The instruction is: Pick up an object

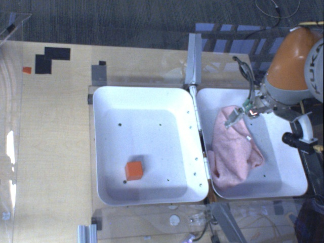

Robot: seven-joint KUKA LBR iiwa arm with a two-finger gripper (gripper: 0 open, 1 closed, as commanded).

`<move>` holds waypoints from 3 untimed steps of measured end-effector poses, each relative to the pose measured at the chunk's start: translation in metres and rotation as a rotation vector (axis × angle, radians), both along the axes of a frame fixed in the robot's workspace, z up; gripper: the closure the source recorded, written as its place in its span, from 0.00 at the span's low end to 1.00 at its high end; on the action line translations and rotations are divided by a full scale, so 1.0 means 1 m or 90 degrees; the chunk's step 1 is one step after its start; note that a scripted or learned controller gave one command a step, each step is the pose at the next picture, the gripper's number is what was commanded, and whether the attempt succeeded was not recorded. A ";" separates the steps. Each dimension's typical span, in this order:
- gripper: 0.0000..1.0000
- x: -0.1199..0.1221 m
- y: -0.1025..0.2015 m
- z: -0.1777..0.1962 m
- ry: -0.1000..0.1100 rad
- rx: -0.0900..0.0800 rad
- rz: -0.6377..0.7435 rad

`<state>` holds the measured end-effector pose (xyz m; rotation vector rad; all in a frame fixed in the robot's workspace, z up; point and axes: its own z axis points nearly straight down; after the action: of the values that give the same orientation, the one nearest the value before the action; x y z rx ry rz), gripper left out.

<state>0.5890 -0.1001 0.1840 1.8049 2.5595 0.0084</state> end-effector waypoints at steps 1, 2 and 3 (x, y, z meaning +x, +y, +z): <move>0.00 0.007 -0.015 -0.087 0.001 0.000 -0.001; 0.00 0.020 -0.008 -0.076 0.003 0.001 -0.035; 0.00 -0.001 -0.017 -0.093 -0.003 0.000 0.031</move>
<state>0.5880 -0.1175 0.0908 1.7395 2.5995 0.0129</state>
